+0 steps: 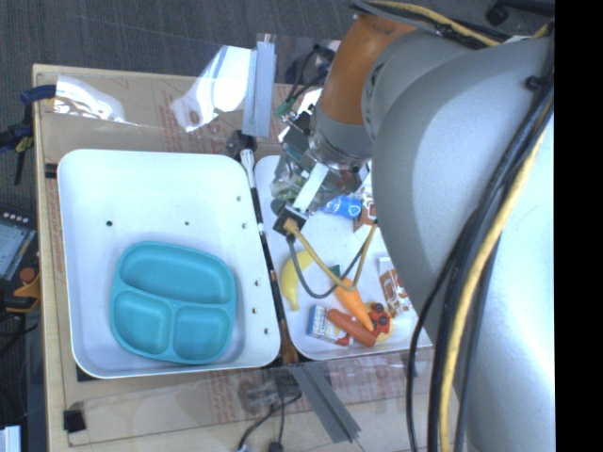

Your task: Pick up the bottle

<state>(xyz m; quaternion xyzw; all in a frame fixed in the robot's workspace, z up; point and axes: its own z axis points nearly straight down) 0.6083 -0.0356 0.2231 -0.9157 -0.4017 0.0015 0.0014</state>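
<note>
Orange carrot (352,303), yellow banana (290,287) near the claw (294,201)

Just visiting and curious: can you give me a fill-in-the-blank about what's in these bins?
The blue tray lies in the bin on the view's ____.
This tray has ____ compartments.
The end effector hangs over the other bin, on the view's ____.
The carrot there is coloured ____.
Missing words: left, three, right, orange.
</note>
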